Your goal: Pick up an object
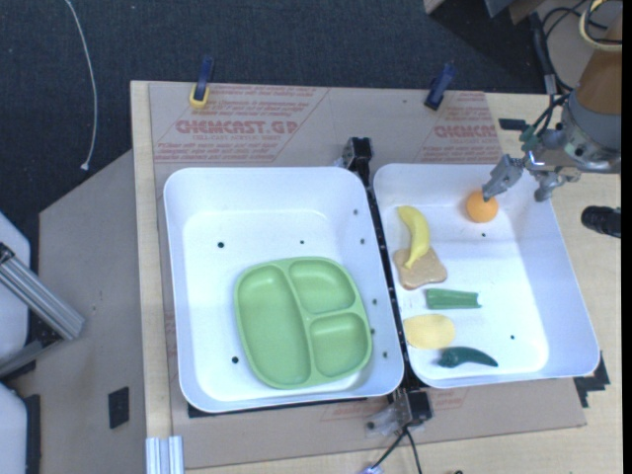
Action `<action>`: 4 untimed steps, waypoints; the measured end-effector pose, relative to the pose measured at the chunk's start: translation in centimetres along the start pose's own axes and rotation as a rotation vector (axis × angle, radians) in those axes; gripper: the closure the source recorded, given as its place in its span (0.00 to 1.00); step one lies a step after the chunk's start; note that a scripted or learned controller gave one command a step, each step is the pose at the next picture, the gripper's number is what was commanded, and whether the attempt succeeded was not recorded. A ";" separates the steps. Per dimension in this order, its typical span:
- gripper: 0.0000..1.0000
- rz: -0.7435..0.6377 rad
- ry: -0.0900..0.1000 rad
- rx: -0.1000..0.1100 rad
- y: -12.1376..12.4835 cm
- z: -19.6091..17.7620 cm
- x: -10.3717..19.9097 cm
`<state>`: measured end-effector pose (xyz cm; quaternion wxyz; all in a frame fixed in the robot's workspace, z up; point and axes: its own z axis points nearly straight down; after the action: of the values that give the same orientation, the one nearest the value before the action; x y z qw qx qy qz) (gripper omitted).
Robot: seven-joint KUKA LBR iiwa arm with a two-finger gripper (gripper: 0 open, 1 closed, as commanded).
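Gripper (523,178): fingers spread, hanging over right bin's far end, holding nothing.
Orange (481,207): right bin (568,294), far end, just beside left fingertip.
Banana (416,232): right bin, near divider.
Green tray (301,319): left bin (197,265).

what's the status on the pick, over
Gripper open, above right bin's far end. Holding nothing. Orange just beside one finger, nearest target. Banana and the rest lie apart, nothing blocking.
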<state>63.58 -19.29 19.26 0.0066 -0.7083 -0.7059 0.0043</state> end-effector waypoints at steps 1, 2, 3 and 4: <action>0.00 -0.004 -0.003 -0.015 0.3 -1.0 0.1; 0.00 -0.004 -0.002 -0.010 -0.1 3.6 0.7; 0.00 -0.004 -0.001 -0.007 -0.4 10.0 1.1; 0.00 -0.004 -0.003 -0.012 -0.4 10.9 1.1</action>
<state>62.99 -18.12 8.41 0.0015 -0.7068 -0.7074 0.0011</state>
